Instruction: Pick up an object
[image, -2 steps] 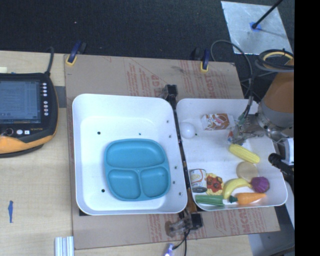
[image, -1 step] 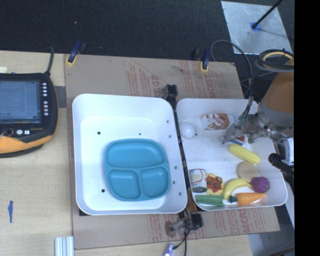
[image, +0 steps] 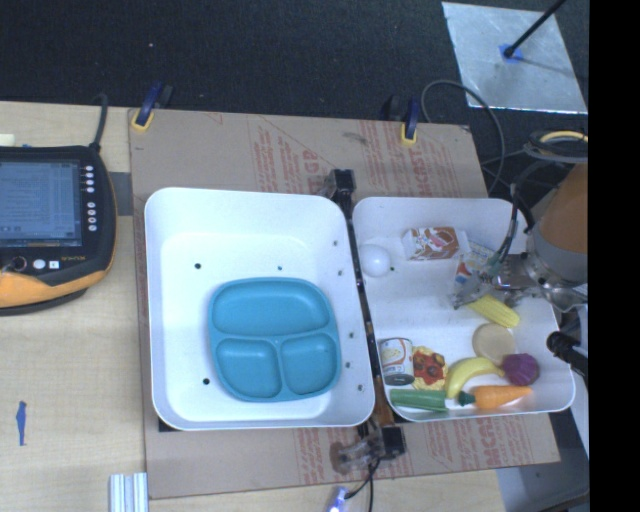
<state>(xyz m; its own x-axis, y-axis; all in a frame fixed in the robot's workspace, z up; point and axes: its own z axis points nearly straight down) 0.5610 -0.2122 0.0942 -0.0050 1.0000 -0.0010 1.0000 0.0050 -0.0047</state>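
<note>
Two shallow white bins sat side by side on the bench: the left bin (image: 170, 300) held a blue divided plate (image: 272, 338) lying flat, well apart from the gripper (image: 478, 283), which hung low inside the right bin (image: 400, 215) near its right wall. Just below the gripper lay a small yellow piece (image: 497, 312), so close that contact could not be judged. Further below it were a pale round slice (image: 493, 343), a purple item (image: 520, 369), a banana (image: 470, 374), a carrot (image: 500, 397) and a green vegetable (image: 420, 400) along the near wall. A small can (image: 396, 360) and a red-and-yellow packet (image: 429, 368) lay below and to the gripper's left. A white ball (image: 375, 261) rested to its left against the bin's left wall, and a printed packet (image: 433, 243) lay just up and left of it. The fingertips were a blurred grey cluster, so whether they stood apart or together could not be told, and nothing was seen between them. The arm (image: 562, 225) reached in from the right, its orange band above the wrist, bent down toward the bin.
</note>
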